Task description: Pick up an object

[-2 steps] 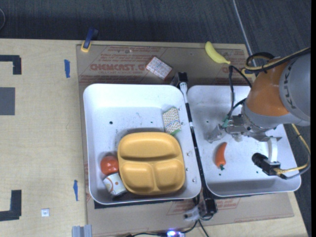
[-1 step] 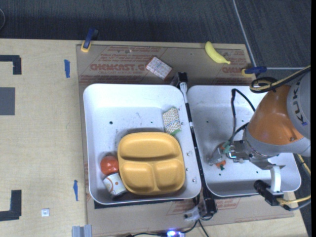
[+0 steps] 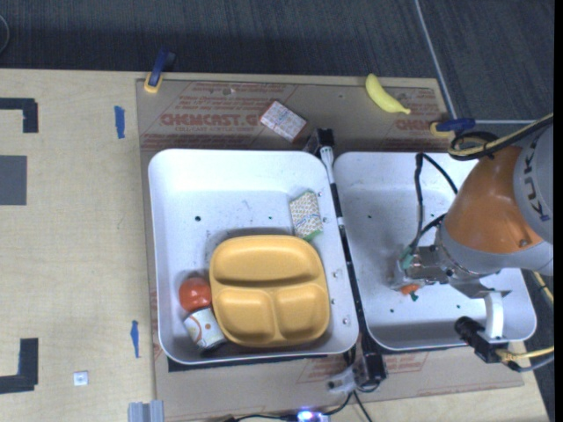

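One glossy three-compartment yellow tray (image 3: 266, 288)

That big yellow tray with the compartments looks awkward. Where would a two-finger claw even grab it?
Probably the yellow tray's raised rim, coming straight down from above. It lies flat and looks too wide to span, so one finger would go inside a compartment and one outside. The far edge looks freest; objects crowd its left side.

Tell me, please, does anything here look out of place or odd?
Yes. A banana and a small packet lie on the cardboard behind the bins, outside both. In the left bin, the yellow tray lies upside down.
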You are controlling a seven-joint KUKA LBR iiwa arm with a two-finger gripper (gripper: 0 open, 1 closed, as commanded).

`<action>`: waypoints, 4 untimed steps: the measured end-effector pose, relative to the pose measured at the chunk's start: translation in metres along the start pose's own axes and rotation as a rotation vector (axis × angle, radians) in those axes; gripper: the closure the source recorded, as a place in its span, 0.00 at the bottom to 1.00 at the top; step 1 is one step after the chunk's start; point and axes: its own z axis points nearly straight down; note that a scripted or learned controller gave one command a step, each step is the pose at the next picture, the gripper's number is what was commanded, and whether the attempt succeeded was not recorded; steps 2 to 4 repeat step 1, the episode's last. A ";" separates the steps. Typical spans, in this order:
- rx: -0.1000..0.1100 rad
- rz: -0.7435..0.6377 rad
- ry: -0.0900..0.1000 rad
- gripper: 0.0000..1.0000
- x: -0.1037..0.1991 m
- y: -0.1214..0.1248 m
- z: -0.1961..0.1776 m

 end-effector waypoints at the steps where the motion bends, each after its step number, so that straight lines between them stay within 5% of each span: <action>1: 0.006 -0.002 0.001 1.00 0.058 0.034 -0.089; 4: 0.006 -0.002 0.001 1.00 0.058 0.034 -0.089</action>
